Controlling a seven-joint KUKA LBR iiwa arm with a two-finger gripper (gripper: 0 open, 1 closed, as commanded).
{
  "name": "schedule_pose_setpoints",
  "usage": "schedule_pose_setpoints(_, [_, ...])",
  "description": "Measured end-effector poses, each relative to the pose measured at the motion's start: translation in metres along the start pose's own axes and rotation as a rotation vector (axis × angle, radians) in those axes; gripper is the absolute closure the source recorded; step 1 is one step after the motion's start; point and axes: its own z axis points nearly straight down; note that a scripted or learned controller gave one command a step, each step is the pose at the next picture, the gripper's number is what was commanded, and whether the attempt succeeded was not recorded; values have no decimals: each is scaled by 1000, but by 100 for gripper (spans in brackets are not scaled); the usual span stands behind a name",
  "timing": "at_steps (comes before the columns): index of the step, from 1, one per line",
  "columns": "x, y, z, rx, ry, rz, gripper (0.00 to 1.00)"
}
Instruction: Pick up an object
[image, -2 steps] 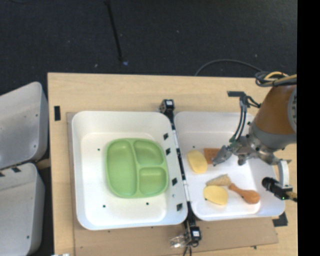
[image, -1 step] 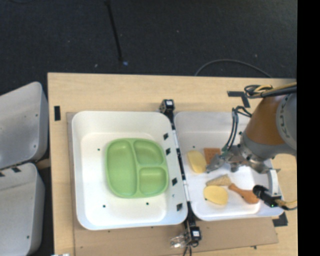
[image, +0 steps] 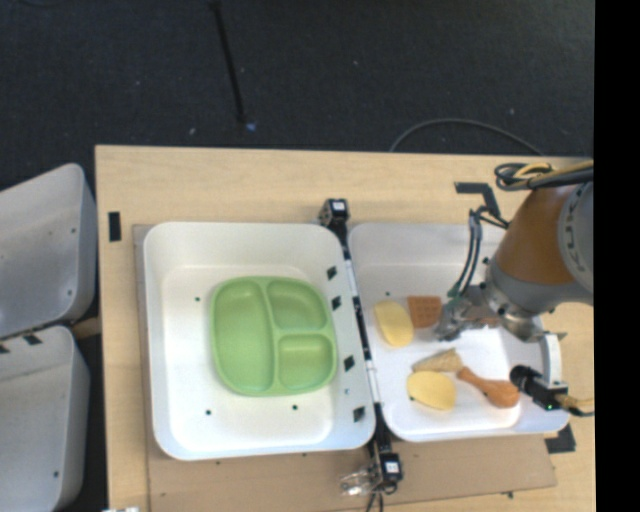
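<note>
In the right bin (image: 400, 245): yellow piece (image: 394, 324), brown block (image: 425, 311), pale slice (image: 432, 391) and drumstick (image: 488, 386), loosely scattered for picking; gripper (image: 458, 322) low beside the block, grip state indiscernible; left bin (image: 160, 300) holds a green tray (image: 272, 335)

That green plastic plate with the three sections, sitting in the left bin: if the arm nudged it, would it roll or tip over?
Probably neither. The green divided plastic plate lies flat on the floor of the left white bin, so it would likely slide, not roll. Its low, wide shape makes tipping unlikely. It looks stiff and light, though its thin rim may be awkward for two fingers to pinch.
</note>
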Motion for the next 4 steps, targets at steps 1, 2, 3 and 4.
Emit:
schedule_pose_setpoints(1, [2, 0, -43, -1, 0, -7, 100])
schedule_pose_setpoints(2, [0, 11, -100, -4, -1, -10, 100])
schedule_pose_setpoints(3, [8, 13, -150, -4, -1, -10, 100])
schedule_pose_setpoints(4, [7, 14, -180, -1, 0, -11, 100])
